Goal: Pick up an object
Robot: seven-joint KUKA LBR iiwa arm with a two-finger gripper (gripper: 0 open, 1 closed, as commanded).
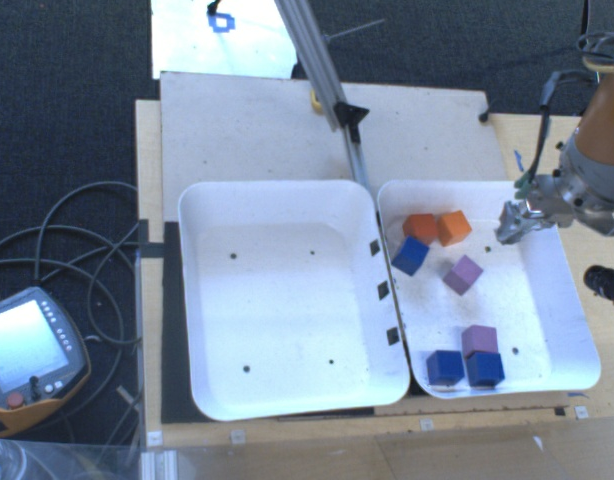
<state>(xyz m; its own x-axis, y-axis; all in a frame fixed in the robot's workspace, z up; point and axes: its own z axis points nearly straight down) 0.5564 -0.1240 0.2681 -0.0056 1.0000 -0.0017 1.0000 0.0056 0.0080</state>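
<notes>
The right bin point(572, 298) holds several small blocks. Two orange blocks point(437, 228) sit side by side near its back, with a blue block point(411, 256) just in front of them at the left. A purple block point(463, 274) lies near the middle. Near the front wall, a purple block point(479, 340) rests behind two blue blocks point(465, 368). My gripper point(512, 226) hangs over the back right of this bin, to the right of the orange blocks and apart from them. Nothing shows between its fingers.
The left bin point(202, 298) stands beside the right one, sharing a divider with black clips point(383, 290). A slanted metal pole point(312, 48) crosses the back board. Cables and a teach pendant point(27, 358) lie on the floor at left.
</notes>
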